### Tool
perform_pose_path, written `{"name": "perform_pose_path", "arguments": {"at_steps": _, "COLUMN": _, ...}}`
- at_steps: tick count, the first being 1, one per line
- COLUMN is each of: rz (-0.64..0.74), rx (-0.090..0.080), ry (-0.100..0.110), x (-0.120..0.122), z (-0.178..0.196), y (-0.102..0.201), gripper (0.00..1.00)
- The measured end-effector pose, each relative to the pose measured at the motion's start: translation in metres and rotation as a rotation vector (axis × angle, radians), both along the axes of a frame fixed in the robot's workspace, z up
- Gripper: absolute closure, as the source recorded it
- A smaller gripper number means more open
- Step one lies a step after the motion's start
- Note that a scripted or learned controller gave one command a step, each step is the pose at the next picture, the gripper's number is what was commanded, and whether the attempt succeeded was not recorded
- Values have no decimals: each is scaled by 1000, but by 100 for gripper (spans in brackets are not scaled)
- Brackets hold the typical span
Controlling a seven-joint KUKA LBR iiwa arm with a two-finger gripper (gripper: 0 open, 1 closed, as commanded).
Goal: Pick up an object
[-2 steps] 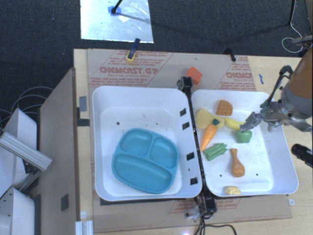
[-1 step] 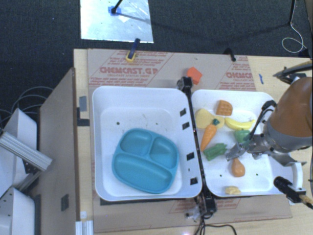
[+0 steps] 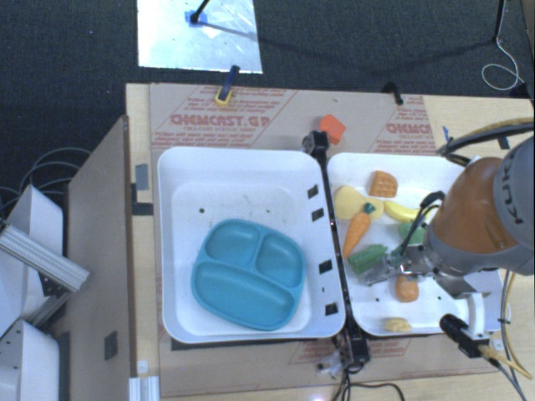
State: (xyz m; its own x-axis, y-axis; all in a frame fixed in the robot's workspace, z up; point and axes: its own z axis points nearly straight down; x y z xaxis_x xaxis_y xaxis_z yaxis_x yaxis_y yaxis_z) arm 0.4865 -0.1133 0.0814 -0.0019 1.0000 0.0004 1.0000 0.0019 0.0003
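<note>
Green toy (image 3: 368, 258): lies in the right bin (image 3: 443, 167), left of centre, just below the carrot and touching or nearly touching the gripper's tip.
Gripper (image 3: 386, 268): low over the right bin floor, reaching leftward at the green toy's right end; whether its fingers are spread or pinched together cannot be told from this angle, and no item is seen between them.
Carrot (image 3: 357, 232): orange, lying at a slant near the divider, its leafy end toward the yellow pear.
Pear (image 3: 349, 200): yellow, just above the carrot, close to the bin's left wall.
Waffle (image 3: 384, 184): tan and gridded, upper part of the right bin.
Banana (image 3: 401, 212): yellow, right of the pear, partly under the arm.
Orange piece (image 3: 407, 289): small, rounded, just below the gripper.
Pale piece (image 3: 396, 325): small, yellowish, near the bin's front wall.
Arm (image 3: 476, 211): grey with an orange band, entering from the right and covering the bin's right half.
Left bin (image 3: 238, 161): holds a blue divided plate (image 3: 248, 272), set toward the front.
Orange block (image 3: 333, 128): on the bench behind the bins, at the divider.
</note>
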Motion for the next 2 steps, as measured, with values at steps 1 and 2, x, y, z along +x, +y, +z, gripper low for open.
{"name": "perform_pose_path", "arguments": {"at_steps": 1, "rz": -2, "rx": -2, "ry": -4, "x": 1, "z": 14, "y": -2, "gripper": 100}}
{"name": "perform_pose_path", "arguments": {"at_steps": 2, "rz": 12, "rx": 2, "ry": -12, "x": 43, "z": 109, "y": 79, "gripper": 100}}
